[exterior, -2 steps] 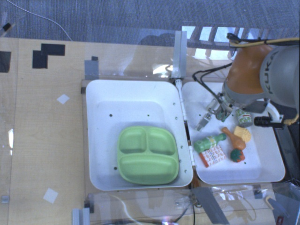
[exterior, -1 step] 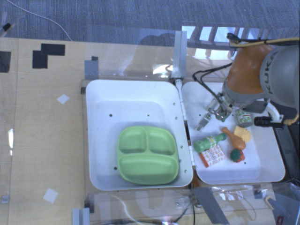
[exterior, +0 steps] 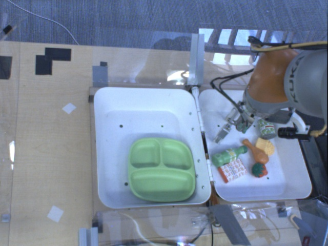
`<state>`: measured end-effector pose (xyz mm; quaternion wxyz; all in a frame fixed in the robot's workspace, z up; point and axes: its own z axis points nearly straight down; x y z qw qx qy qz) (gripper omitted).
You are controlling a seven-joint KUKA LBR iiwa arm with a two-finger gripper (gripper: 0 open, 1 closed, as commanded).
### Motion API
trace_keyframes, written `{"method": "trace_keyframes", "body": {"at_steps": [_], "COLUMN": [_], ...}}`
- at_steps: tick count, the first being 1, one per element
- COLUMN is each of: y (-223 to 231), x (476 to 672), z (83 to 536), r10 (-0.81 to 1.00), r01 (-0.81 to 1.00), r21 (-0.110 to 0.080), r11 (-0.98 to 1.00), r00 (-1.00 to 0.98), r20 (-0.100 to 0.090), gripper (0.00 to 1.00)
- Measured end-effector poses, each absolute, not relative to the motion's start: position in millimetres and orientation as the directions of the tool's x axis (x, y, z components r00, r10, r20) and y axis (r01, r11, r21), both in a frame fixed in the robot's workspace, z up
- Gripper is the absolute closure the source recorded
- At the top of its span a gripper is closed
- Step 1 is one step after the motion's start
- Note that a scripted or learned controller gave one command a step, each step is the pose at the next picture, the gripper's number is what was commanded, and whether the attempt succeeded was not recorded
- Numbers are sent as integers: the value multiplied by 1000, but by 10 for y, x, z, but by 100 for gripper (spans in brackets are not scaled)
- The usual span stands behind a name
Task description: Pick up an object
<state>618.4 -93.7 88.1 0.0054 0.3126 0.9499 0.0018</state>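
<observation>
Below gripper point(exterior: 229, 126) — green bottle point(exterior: 229, 156), just apart, right bin point(exterior: 292, 188).

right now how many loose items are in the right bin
5, clustered at its front right: green bottle, red box in front of it, drumstick, cheese wedge, can beside the gripper. The arm may hide more behind.

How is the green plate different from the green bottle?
The green plate is pale green, while the green bottle is a darker green. The plate is much bigger and split into three sections; the bottle is small and slim. The plate lies in the left bin, and the bottle lies on its side in the right bin among other small toys. Both are green, and both rest on a white bin floor.
</observation>
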Motion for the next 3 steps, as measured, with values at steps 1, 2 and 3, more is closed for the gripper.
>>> {"method": "trace_keyframes", "body": {"at_steps": [1,2,3], "y": [-1236,-1757,-1742], "x": [5776,5748,5780], "z": [1048,1650,1754], "r10": [168,-133,-129], "r01": [168,-133,-129], "r21": [2,-1,0], "r11": [986,991,992], "r00": [-986,-991,-992], "r20": [-6,-8,-15], "gripper": [0,0,100]}}
